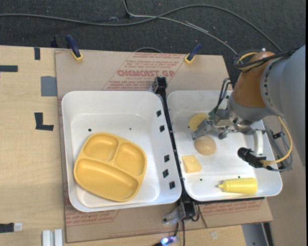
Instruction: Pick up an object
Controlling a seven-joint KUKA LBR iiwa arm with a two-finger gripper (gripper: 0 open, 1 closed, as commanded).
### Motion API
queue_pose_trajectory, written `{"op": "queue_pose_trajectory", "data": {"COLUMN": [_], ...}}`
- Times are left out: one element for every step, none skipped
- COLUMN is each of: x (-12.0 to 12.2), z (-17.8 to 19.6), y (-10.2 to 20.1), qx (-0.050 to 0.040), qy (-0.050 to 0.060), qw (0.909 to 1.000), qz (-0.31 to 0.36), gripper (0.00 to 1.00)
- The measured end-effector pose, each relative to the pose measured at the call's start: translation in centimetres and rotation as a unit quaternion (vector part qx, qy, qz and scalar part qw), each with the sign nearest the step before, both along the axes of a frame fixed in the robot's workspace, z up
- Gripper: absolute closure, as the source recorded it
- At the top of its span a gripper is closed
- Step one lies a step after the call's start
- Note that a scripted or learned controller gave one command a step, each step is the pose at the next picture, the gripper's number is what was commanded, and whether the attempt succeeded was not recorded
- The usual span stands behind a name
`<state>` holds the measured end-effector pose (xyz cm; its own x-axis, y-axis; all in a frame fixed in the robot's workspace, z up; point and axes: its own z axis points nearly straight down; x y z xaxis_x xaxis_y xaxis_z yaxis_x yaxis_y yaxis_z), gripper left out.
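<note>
Grey-fingered, the gripper [211, 129] sits low in the right bin [269, 188], fingers spread and holding nothing, just above the tan round object [205, 146]; a yellow piece [197, 120] lies beside it; the left bin [72, 106] holds a yellow divided tray [110, 166].

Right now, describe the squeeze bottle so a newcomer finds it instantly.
Look in the right bin, along its near edge. The yellow squeeze bottle lies on its side there, nozzle pointing left. It is long and bright yellow, unlike the pale cube and tan round lump nearby.

Wooden bench [20, 152] under a cardboard sheet [143, 70] bearing two white bins [72, 111].
</note>
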<state>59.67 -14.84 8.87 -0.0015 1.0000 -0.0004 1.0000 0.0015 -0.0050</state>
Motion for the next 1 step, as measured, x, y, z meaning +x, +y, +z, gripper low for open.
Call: {"op": "queue_pose_trajectory", "data": {"x": [0.03], "z": [1.12], "y": [0.12], "qx": [0.0004], "qy": [-0.001], "qw": [1.0], "qz": [0.001], "gripper": [1.0]}}
